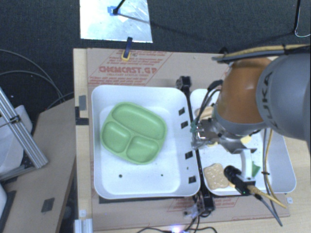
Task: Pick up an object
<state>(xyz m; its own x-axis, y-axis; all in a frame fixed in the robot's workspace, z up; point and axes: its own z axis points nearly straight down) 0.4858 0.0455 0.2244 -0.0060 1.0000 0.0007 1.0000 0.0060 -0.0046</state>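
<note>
The arm hangs low over the right bin [286, 178], presumably reaching for a tan, cookie-like object [215, 175] near that bin's front-left corner, while a green divided plate [133, 132] lies mid-left bin [104, 181]; the pincer's state I cannot tell.

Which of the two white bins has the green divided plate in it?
The left bin, the one farther from the arm. The green divided plate lies in its middle. The right bin sits under the arm and holds a tan flat item near its front corner instead.
</note>
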